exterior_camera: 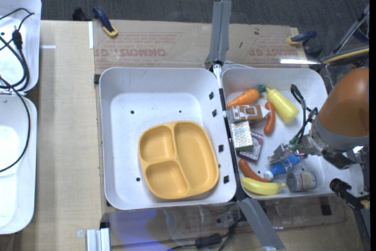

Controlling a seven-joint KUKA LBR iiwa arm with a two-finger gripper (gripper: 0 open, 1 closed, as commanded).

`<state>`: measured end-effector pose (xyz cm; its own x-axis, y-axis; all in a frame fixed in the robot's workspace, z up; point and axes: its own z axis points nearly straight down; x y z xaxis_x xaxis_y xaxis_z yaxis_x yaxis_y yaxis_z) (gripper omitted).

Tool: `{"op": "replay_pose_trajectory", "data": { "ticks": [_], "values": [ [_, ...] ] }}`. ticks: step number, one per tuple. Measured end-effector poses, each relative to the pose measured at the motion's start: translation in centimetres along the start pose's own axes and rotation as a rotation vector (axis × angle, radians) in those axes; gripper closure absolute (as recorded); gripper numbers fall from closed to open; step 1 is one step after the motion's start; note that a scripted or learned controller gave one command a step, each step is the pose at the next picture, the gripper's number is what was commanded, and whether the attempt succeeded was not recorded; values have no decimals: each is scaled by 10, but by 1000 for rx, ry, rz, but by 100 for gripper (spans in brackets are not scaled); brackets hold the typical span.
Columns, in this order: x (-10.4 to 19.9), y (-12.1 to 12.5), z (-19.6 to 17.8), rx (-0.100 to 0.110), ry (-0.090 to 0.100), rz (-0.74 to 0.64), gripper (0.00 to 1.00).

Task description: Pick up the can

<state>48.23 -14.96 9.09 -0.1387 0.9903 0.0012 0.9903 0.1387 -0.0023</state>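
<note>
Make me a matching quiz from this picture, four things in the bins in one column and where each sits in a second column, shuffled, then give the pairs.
Things:
1. divided yellow plate
2. can
3. banana
4. yellow bottle

Places:
A. near the far edge of the right bin, beside a carrot
B. on the floor of the left bin
C. near edge of the right bin, just right of the banana, lying below the claw
D. near edge of the right bin, close to the divider between the bins

Pairs: 1-B, 2-C, 3-D, 4-A

The grey can [302, 180] lies on its side near the right bin's front edge.
</note>
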Motion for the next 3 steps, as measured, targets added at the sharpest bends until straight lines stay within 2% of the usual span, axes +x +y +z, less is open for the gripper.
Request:
{"op": "replay_pose_trajectory", "data": {
  "ticks": [1, 2, 3],
  "values": [
    [9, 74, -1, -1, -2, 23, 0],
    [-33, 19, 0, 1, 0, 243, 0],
    [-70, 165, -1, 14, 1, 232, 0]
  ]
}}
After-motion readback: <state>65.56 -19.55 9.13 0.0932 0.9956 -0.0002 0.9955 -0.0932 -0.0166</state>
